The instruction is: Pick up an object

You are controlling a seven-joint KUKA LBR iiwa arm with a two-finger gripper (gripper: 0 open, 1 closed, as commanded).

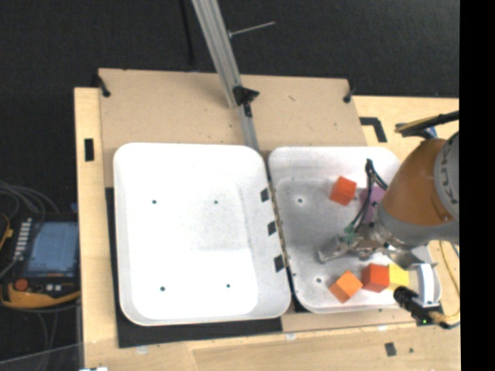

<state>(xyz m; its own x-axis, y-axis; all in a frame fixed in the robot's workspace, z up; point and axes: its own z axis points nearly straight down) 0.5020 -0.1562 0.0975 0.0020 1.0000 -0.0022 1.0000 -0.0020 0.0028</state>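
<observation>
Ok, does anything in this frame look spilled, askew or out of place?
Nothing stands out. The blocks, like the orange block, all sit inside the right bin, and the end effector is low among them.

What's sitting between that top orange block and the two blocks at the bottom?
The gripper lies between the top orange block and the lower orange and red blocks, in the camera view.

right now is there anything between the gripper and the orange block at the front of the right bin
Nothing visible stands between them. The gripper hovers over bare floor of the right bin, and the orange block lies just in front of it across an open gap. A red block sits beside the orange one, on its right, not in the path.
</observation>
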